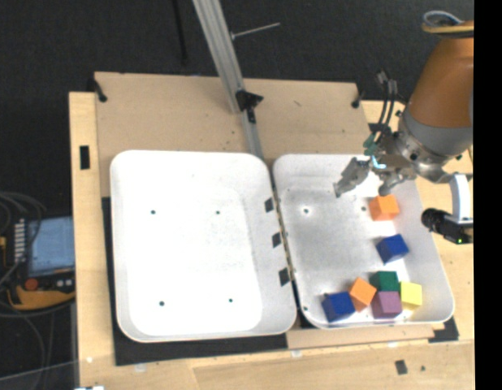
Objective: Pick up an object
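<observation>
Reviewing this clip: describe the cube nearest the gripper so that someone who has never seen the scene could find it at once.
Start at the right bin, the one the arm reaches over. Near its far right side, just below the gripper, sits an orange cube on its own. A second orange cube lies in the cluster at the bin's near edge, touching other blocks; this one stands apart, with only a blue cube below it.

Gripper [366, 177] spread wide, angled downward
</observation>
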You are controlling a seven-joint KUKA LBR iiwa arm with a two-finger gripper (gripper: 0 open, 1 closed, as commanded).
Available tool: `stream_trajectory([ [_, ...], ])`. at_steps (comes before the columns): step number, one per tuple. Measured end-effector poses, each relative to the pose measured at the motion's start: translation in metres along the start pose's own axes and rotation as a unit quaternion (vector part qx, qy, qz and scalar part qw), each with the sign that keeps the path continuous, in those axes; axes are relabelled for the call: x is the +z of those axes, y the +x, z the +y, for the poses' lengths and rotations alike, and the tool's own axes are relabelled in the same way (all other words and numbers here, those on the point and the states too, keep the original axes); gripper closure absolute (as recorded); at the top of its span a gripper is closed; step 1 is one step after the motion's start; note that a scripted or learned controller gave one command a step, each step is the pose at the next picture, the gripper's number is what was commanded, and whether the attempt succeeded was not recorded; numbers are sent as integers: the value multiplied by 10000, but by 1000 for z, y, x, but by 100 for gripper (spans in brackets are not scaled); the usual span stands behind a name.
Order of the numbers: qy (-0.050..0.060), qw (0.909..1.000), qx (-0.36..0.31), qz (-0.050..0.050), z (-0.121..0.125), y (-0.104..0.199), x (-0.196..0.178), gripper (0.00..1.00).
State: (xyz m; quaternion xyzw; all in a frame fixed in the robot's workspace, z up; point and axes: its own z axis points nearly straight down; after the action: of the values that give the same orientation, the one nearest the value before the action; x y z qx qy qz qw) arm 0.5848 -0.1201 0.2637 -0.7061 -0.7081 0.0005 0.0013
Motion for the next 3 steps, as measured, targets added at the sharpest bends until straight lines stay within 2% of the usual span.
stream_trajectory([
  [1,-19,10000,5,-1,1,0,-2,0],
  [3,9,10000,32,-18,12,-4,100,0],
])
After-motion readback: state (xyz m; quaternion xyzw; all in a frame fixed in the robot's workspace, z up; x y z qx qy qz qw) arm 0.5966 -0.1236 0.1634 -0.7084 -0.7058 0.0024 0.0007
